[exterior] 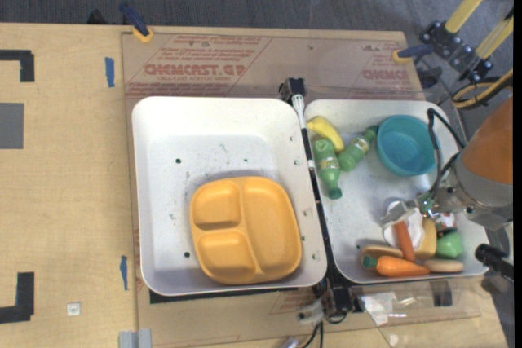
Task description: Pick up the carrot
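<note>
End effector (430,206), grip state unclear, hovers over toy food crowding the carrot (397,266).

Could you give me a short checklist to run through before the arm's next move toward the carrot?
1. Carrot located: ok, it lies near the front edge of the right bin.
2. Gripper over the carrot: not ok, it sits farther back and to the right.
3. Carrot free of neighbours: not ok, other toy food crowds against it.
4. Carrot between the fingers: not ok, it rests on the bin floor.
5. Finger opening: cannot tell.
6. Blue bowl out of the path: ok, it stands at the back of the bin.
</note>
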Motion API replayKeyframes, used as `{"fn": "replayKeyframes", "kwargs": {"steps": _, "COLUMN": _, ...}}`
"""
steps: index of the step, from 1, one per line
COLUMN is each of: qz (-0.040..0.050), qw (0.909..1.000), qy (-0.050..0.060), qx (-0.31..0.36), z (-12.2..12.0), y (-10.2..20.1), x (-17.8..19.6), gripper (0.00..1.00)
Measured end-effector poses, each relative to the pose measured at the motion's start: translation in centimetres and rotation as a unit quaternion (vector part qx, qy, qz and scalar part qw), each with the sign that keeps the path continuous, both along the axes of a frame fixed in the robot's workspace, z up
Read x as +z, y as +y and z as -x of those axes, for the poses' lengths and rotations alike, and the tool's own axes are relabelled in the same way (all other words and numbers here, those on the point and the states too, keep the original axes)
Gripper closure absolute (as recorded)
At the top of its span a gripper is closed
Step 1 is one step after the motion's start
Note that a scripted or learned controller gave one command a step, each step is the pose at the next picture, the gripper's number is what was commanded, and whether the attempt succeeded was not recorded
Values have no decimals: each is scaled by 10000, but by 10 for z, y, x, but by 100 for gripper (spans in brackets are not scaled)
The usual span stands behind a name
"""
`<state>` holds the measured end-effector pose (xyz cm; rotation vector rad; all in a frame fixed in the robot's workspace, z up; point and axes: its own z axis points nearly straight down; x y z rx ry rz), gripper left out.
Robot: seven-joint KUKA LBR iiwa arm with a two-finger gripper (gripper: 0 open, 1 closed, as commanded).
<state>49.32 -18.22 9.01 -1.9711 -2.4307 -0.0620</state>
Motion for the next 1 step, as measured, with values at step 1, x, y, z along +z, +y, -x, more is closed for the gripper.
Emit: {"fn": "replayKeyframes", "kwargs": {"steps": 1, "qz": 82, "qw": 9769, "qy": -20, "qx": 2133, "z": 6, "y": -14, "x": 0, "gripper": 0}}
